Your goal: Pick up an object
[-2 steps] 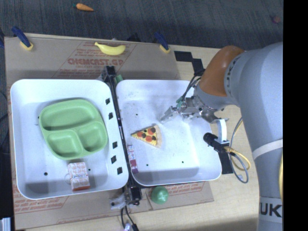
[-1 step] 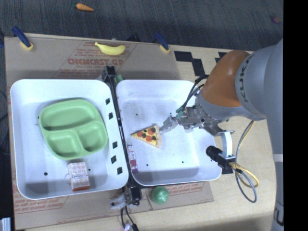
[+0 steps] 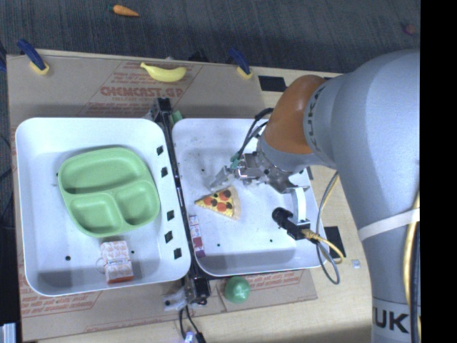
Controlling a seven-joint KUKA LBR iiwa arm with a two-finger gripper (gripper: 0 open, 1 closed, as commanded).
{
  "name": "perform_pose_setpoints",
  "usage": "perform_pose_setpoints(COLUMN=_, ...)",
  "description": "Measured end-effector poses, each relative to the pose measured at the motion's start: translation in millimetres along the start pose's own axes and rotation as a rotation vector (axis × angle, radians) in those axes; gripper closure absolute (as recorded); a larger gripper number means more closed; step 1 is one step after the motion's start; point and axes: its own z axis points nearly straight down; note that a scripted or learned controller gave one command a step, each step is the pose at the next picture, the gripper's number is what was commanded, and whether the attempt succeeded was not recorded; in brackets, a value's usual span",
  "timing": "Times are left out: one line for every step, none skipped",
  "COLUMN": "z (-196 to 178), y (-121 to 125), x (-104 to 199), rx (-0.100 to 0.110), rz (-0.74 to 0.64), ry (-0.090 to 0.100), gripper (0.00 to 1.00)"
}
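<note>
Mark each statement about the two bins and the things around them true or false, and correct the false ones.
1. The green tray lies in the left bin. True.
2. The pizza slice lies in the left bin. False: it lies in the right bin.
3. The banana lies outside both bins. True.
4. The green ball sits on the tray. False: it sits on the cardboard just outside the right bin.
5. The small box lies in the left bin. True.
6. The gripper is over the left bin. False: over the right bin, by the pizza slice.

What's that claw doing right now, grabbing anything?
Gripper: open, holding nothing, poised just above the pizza slice in the right bin.
</note>
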Motion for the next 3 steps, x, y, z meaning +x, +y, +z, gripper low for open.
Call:
perform_pose_setpoints(z=-11, y=1, x=0, rx=-0.001, rz=-0.003, ry=0.000, gripper=1.00)
perform_pose_setpoints(z=-80, y=-104, x=-50, rx=-0.002, rz=0.004, ry=0.001, gripper=1.00)
perform_pose_setpoints(z=-192, y=-32, x=0, rx=-0.005, rz=0.001, ry=0.001, gripper=1.00)
